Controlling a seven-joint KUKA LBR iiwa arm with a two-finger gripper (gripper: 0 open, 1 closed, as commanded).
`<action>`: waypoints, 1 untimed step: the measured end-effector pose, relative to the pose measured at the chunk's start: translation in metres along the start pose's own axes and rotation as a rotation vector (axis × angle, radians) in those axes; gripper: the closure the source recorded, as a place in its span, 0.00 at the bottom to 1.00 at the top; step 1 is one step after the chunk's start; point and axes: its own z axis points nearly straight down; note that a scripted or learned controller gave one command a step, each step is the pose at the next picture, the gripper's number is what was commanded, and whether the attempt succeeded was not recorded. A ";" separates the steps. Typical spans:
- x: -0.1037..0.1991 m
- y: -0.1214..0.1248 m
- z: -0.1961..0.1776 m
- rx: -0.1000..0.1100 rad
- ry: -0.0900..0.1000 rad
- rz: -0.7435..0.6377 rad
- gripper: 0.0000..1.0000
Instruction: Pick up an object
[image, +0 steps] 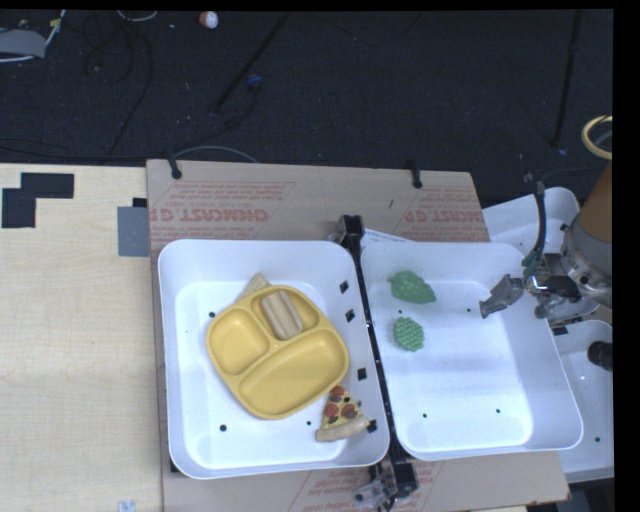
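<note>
My pincer (497, 300), state indeterminate, sits at the right bin's (545, 400) rim; I should centre above the nearer green piece (408, 333) before descending.

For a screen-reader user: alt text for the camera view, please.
A robot gripper hovers at the right bin's right edge, near two green pieces. The left bin holds a yellow divided plate, hot dog and pizza slice.

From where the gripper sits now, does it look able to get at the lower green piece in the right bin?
Probably yes. The gripper hangs over the right bin's right side, and the lower green piece lies on bare bin floor to its left, apart from the upper green piece, nothing between.
</note>
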 end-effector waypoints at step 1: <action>-0.002 -0.001 0.064 0.007 0.003 0.000 0.00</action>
